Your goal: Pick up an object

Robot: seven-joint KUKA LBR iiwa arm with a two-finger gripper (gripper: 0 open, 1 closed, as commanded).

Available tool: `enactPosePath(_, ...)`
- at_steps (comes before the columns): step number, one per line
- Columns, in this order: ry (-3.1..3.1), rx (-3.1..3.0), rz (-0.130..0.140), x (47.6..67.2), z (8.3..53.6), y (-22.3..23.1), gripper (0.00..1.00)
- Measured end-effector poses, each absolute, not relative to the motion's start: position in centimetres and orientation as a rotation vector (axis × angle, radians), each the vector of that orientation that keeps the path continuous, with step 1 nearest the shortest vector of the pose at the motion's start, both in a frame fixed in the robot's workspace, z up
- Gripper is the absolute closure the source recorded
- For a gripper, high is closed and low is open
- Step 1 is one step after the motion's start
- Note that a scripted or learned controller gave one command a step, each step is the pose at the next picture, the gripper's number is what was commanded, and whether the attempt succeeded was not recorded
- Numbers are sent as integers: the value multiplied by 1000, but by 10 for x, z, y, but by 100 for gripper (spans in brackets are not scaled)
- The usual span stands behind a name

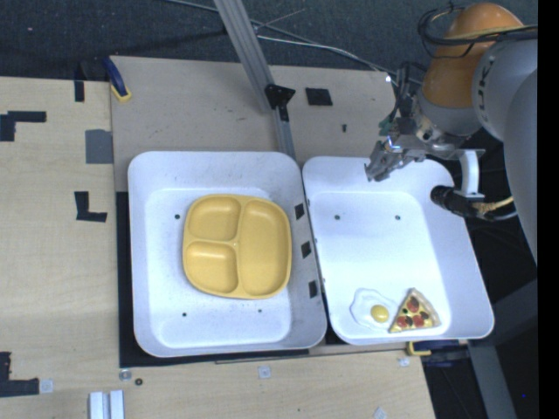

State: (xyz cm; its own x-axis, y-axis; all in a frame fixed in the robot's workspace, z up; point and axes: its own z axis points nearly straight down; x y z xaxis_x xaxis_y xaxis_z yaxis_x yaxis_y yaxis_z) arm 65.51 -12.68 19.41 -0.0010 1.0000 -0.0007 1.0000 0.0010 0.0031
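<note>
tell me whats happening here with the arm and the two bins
A grey robot arm reaches in from the right, its claw over the far edge of the right bin, holding nothing. A toy fried egg and pizza slice lie in that bin's near corner. A yellow divided plate sits in the left bin.

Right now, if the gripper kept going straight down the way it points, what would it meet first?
Probably the bare floor of the right bin near its far edge; the gripper looks well clear of the fried egg and pizza slice, though depth is unclear.
</note>
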Motion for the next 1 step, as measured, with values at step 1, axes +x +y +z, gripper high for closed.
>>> enactPosePath(1,2221,2216,4,656,248,-126,100)
